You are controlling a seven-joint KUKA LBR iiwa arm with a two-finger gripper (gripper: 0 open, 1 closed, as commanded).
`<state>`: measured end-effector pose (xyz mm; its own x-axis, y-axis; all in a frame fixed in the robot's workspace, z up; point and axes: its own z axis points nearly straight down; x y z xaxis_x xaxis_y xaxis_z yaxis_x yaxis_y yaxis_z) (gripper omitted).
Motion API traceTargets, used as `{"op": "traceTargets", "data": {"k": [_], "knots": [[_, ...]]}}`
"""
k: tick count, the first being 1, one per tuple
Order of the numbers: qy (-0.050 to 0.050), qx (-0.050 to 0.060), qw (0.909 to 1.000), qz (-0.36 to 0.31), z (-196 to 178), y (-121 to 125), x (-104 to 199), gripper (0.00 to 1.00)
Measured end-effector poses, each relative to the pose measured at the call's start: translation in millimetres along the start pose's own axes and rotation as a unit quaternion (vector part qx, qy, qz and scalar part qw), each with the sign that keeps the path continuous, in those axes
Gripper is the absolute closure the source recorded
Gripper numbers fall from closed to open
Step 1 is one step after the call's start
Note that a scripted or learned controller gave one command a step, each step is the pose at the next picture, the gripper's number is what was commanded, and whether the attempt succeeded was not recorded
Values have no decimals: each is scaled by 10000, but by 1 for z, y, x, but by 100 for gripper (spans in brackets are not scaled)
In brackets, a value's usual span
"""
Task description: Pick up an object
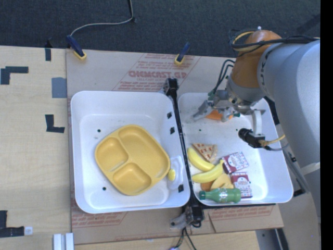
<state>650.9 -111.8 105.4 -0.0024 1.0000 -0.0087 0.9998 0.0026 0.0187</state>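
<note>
My right bin carries its clutter along the near edge: a green bottle lying on its side at the front wall, 2 bananas just behind it, a waffle-patterned wedge touching the upper banana, and 2 small red-and-white cartons to their right. Farther back, against the bin's far wall, my gripper hangs low over an orange piece, the likeliest object to pick; it looks like light, stiff toy food with a smooth skin that could slip, so I judge a grasp square across its middle safest. Whether my fingers are spread or closed I cannot tell, and nothing shows between them. In the left bin a yellow divided plate of 3 compartments lies flat. Both bins sit on a brown cardboard sheet held at the far edge by 2 clamps, with dark carpet beyond.
</note>
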Motion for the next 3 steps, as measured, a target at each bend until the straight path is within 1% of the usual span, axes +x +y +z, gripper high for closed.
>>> {"op": "traceTargets", "data": {"k": [1, 2, 3], "knots": [[81, 266, 9996, 38, 23, 11, -6, 0], [36, 89, 10000, 6, -38, 5, -30, 0], [52, 102, 9999, 8, 6, -80, -2, 0]]}}
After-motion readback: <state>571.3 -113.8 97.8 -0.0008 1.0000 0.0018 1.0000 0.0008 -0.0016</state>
